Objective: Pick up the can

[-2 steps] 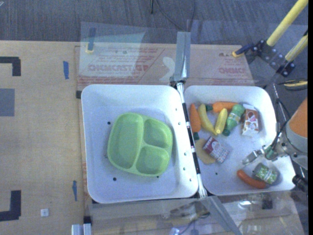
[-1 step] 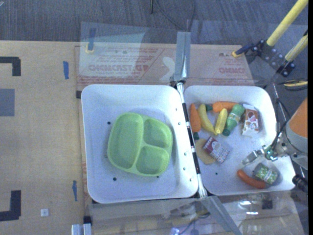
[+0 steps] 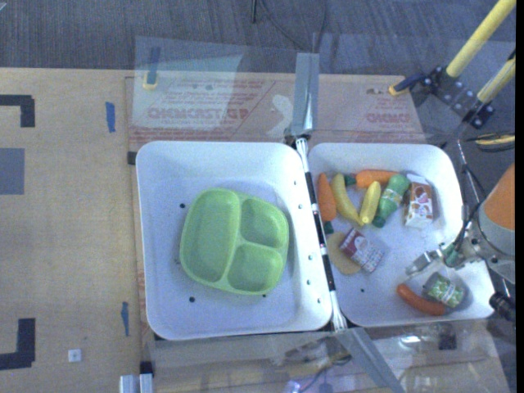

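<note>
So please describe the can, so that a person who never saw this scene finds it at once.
Look in the right bin, at its near right corner, where the gripper hovers. The can lies there on its side, silver with a green label, just behind a red-orange sausage. It is the only metal thing there; the rest is toy food and small cartons.
</note>
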Motion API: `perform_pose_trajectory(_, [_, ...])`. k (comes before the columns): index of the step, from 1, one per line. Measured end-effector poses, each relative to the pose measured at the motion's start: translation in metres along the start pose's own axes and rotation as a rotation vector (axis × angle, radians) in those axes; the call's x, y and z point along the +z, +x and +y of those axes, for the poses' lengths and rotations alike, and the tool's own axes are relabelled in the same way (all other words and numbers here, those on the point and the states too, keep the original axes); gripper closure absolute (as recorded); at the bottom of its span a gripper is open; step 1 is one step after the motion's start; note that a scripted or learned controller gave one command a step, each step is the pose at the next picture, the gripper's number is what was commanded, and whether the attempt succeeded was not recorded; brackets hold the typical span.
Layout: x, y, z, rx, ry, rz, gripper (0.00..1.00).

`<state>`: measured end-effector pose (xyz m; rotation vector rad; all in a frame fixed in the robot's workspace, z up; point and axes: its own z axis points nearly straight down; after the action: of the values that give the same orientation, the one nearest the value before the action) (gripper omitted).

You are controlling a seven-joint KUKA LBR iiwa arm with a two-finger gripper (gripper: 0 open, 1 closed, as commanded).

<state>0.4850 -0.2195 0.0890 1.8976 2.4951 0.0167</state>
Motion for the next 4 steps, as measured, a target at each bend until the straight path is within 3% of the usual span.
perform_pose_trajectory(1, [0.0, 0.0, 0.0, 0.0, 0.0, 0.0, 0.0])
perform_pose_trajectory(2, [-0.0093, -0.0041, 0.0, 0.004, -0.003, -0.01, 1.0])
perform_pose_trajectory(3, [-0.009, -0.0022, 0.0006, 0.001, -0.002, -0.006, 0.0])
perform_pose_trajectory(4, [-0.009, -0.0022, 0.0006, 0.001, -0.002, -0.006, 0.0])
